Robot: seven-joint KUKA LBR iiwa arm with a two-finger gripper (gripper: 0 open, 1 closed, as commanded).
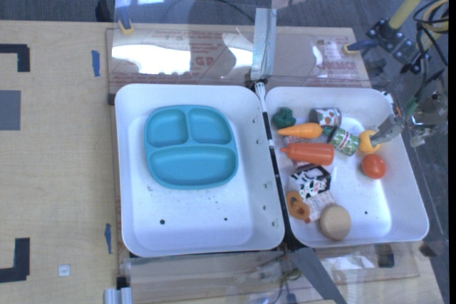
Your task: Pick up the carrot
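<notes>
The carrot [301, 130], a small tapered orange piece, lies in the upper left part of the right bin [399, 203], with a green leafy piece [284, 116] just above its left end. My gripper [385, 132] hangs low over the bin's right side, right beside a yellow item [367, 142]. It stands well to the right of the carrot, with two small cans between them. Nothing shows in its grasp.
A thicker orange-red piece [308, 152] lies just below the carrot. Around it are two cans [327, 116] [345, 142], a red tomato [373, 166], a black-and-white item [310, 181], an orange ring [298, 207] and a beige ball [334, 221]. The left bin [135, 210] holds a blue divided plate [191, 146].
</notes>
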